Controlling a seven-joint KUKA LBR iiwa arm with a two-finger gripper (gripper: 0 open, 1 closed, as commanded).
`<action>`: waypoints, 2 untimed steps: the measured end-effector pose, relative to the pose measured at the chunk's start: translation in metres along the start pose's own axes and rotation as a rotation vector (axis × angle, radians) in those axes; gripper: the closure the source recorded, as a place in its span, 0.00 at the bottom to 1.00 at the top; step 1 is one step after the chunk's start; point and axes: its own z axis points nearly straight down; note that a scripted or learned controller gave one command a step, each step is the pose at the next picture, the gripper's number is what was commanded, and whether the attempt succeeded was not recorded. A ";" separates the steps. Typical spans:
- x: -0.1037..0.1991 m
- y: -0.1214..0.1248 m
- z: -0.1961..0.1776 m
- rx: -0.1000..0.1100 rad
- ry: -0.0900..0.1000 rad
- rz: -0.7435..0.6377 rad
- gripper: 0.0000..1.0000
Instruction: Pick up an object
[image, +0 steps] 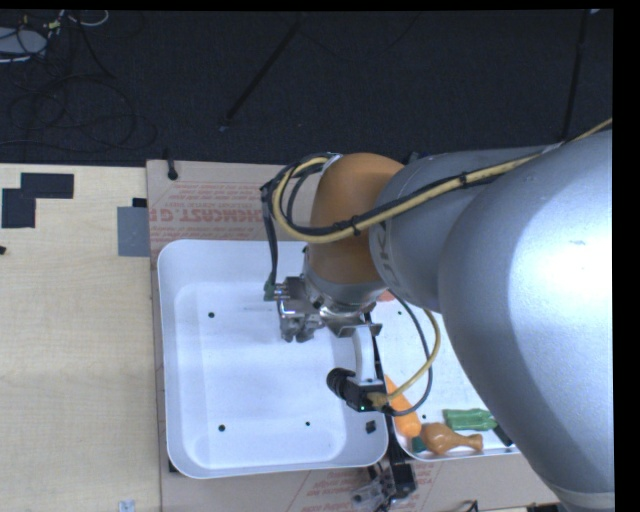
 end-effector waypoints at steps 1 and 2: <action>0.007 -0.043 -0.100 -0.017 0.003 0.002 1.00; 0.006 -0.043 -0.104 -0.007 -0.001 0.003 1.00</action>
